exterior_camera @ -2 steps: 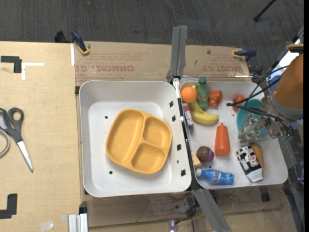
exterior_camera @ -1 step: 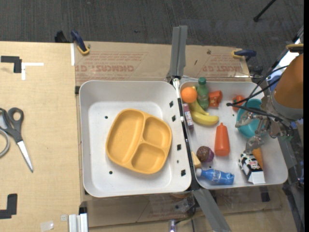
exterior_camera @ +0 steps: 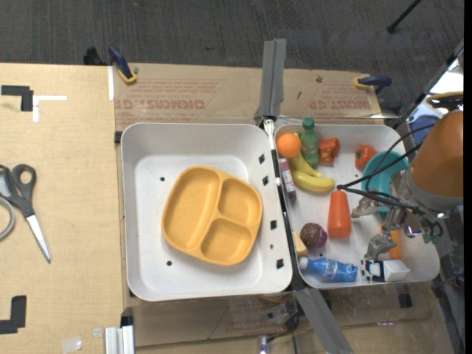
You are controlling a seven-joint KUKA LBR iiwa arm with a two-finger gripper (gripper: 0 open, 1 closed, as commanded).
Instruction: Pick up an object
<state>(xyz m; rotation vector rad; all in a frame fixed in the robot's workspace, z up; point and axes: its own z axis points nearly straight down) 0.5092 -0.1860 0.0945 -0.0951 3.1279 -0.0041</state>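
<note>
The right bin (exterior_camera: 413,275) holds several items: an orange (exterior_camera: 288,145), a green bottle (exterior_camera: 309,141), a banana (exterior_camera: 312,179), a carrot (exterior_camera: 338,214), a purple plum (exterior_camera: 313,235), a crushed blue bottle (exterior_camera: 330,270), a teal bowl (exterior_camera: 377,174) and a white box (exterior_camera: 386,270). My gripper (exterior_camera: 369,228) hangs over the right side of this bin, just right of the carrot. Its two fingers (exterior_camera: 363,210) are spread apart, open, with nothing between them. A small orange item (exterior_camera: 393,243) peeks out beside the lower finger, partly hidden.
The left bin (exterior_camera: 140,212) carries a yellow divided plate (exterior_camera: 212,215). Two small red items (exterior_camera: 328,148) (exterior_camera: 364,155) lie at the back of the right bin. Scissors (exterior_camera: 26,205) rest on the bench at far left. Cables run from the arm across the teal bowl.
</note>
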